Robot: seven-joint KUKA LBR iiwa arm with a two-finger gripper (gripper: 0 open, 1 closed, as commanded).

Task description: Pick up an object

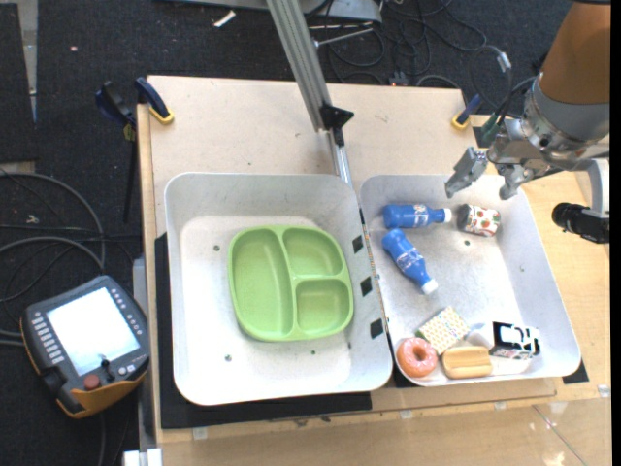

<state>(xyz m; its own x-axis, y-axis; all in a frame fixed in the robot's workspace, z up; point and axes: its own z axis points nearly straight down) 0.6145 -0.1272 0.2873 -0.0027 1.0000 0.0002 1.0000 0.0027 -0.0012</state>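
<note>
My gripper [487, 181] hangs open over the far end of the right bin [543, 260], its two fingers spread apart with nothing between them. Just below it lies a small red-and-white can [479, 220] on its side. To the can's left lies a blue bottle [412, 216], and a second blue bottle [407, 258] lies at a slant nearer the bin's middle. At the bin's near edge sit a pink donut [418, 357], a tan bun [467, 362], a checkered square piece [444, 329] and a black-and-white object [514, 338].
The left bin [194, 260] holds a green divided plate [291, 282]. A metal pole [301, 47] slants over the bench's far side. Yellow clamps [155, 105] grip the back corners. A teach pendant [82, 343] lies left of the bench.
</note>
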